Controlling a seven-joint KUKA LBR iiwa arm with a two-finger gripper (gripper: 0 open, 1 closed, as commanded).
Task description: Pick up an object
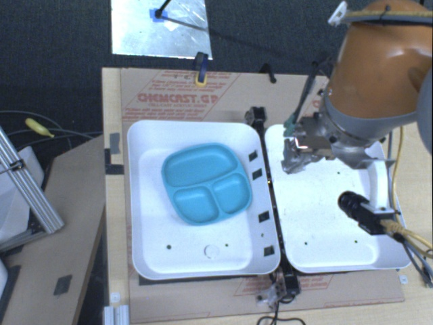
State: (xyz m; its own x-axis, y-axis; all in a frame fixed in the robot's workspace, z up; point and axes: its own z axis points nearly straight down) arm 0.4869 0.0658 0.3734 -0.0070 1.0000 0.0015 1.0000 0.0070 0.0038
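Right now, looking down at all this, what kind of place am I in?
Most likely a robotics lab test bench. A grey and orange robot arm reaches over two white bins set on a board, a blue divided plate lies in the left one as a practice object, and loose cables trail nearby.

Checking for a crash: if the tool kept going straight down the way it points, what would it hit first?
Probably the bare floor of the right bin beneath the tool; height above it is unclear.

Glossy blue plastic tray [206, 191] in smooth white plastic bin [145, 181]
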